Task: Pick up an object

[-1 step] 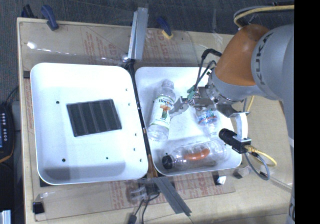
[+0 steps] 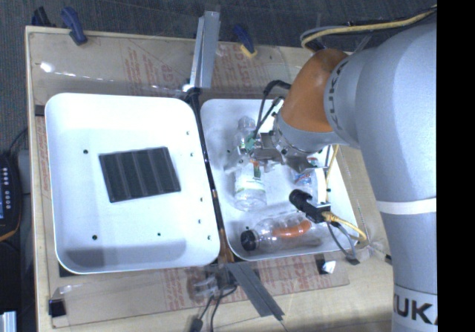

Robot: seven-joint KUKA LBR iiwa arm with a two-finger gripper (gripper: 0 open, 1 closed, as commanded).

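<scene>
Tool sits over clear bottle in right bin; grip state unclear

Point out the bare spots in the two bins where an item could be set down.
The left bin has bare white floor all around its dark ribbed panel, widest along the near wall. The right bin is crowded: clear bottles, a bottle with orange contents and the tool fill it, leaving a strip by the divider.

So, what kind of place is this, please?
Probably a robotics lab test bench, not a home or shop. A grey arm reaches over two white bins clamped to a wooden board, and the right bin holds clear plastic bottles.
</scene>
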